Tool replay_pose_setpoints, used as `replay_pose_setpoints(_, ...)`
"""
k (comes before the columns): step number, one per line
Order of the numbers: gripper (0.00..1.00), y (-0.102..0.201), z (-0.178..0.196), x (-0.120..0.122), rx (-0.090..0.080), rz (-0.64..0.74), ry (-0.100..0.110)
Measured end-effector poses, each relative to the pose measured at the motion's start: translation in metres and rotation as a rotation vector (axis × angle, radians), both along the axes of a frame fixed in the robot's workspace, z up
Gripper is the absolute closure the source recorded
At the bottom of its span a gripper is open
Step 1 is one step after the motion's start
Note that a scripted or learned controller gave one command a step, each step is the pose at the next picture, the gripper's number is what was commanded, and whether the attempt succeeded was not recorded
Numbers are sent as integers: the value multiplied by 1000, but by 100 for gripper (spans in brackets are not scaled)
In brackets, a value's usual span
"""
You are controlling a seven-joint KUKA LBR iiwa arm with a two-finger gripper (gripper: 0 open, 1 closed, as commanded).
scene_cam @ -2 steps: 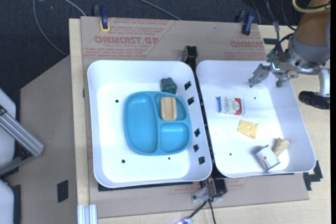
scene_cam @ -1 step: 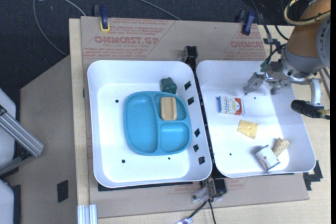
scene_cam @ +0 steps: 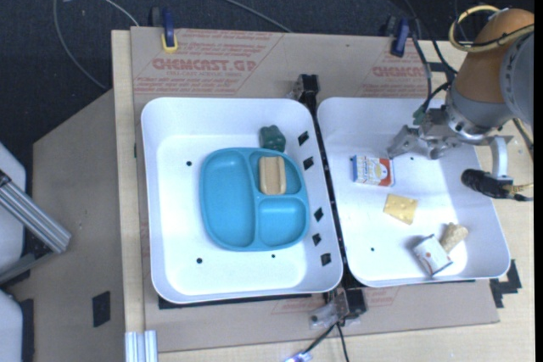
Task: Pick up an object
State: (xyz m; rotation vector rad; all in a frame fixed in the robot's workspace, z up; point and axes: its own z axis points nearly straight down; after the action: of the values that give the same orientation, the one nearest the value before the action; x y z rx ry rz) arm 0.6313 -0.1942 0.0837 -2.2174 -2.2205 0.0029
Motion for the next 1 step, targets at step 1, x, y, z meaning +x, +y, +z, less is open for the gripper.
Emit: replay_pose_setpoints(1,100,0,14,2,-1,1,-5)
